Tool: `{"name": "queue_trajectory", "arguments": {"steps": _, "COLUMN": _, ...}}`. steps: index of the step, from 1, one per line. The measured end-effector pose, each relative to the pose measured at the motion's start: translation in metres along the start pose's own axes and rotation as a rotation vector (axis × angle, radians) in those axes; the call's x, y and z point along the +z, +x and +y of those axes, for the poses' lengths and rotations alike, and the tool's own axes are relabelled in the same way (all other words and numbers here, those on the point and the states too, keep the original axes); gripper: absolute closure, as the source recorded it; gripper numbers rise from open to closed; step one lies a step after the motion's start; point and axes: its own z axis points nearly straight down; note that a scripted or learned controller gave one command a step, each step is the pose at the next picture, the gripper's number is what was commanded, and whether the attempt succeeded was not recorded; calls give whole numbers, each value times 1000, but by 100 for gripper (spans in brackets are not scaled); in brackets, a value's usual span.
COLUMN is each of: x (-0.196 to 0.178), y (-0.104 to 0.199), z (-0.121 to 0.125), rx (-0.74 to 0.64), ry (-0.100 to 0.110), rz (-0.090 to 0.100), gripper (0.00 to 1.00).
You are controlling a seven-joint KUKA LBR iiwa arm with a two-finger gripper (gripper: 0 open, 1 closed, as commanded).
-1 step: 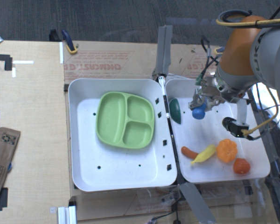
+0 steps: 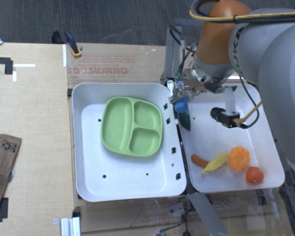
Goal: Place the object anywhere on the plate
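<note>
Carry step, by the look of it: gripper (image 2: 178, 96) pinches blue-and-dark-green object (image 2: 182, 113), which hangs over seam between the two bins. Green divided plate (image 2: 132, 127) sits in left bin (image 2: 83, 146), bare. Next move needs leftward travel over plate, then release. Arm (image 2: 221, 38) reaches in from right, wrist angled down-left.

The big grey arm (image 2: 270, 58) is getting cut off at the right edge, hiding part of the right bin (image 2: 265, 181).

Pincer (image 2: 178, 93) low, arm (image 2: 265, 43) overhead
</note>
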Motion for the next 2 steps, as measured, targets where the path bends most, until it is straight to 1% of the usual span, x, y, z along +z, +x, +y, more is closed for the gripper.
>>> {"name": "queue_trajectory", "arguments": {"steps": 1, "x": 0, "y": 78, "z": -7, "rx": -71, "ry": 1, "rz": 0, "gripper": 100}}
{"name": "queue_trajectory", "arguments": {"steps": 2, "x": 0, "y": 78, "z": -7, "rx": -71, "ry": 1, "rz": 0, "gripper": 0}}
